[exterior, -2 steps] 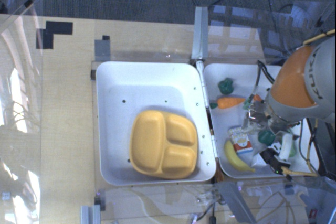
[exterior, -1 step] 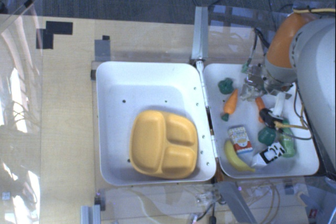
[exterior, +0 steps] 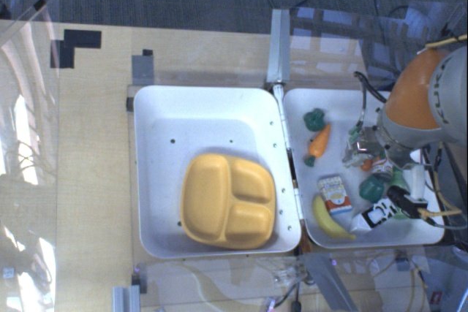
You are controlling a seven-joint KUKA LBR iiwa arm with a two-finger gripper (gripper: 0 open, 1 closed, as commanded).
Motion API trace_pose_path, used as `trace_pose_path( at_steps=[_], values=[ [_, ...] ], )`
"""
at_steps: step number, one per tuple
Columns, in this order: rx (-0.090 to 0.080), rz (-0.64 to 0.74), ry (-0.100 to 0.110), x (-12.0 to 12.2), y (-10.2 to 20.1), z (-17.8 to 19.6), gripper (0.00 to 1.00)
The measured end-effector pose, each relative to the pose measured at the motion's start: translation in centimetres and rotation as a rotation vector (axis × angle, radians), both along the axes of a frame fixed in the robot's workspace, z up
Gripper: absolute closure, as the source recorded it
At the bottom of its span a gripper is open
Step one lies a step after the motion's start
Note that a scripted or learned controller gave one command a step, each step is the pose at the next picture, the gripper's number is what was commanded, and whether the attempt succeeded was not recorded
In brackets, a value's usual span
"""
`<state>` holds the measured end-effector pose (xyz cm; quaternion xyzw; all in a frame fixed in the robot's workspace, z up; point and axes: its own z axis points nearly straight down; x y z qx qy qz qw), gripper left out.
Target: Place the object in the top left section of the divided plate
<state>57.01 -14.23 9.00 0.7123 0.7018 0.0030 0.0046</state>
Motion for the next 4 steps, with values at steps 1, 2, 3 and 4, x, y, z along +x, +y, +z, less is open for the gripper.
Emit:
trace_pose_path(
  at_steps=[1, 2, 3, 4],
  values=[
    [0.000, 0.038, 0.002, 7.3, -3.8, 8.0, 1.00],
    [-0.002, 0.215, -0.001, -1.1, -2.7, 0.0, 1.00],
    [-0.003, 0.214, -0.002, -1.1, -2.8, 0.0, 0.00],
    [-0.003, 0.217, -0.009, -0.8, -2.6, 1.2, 1.00]
  ],
)
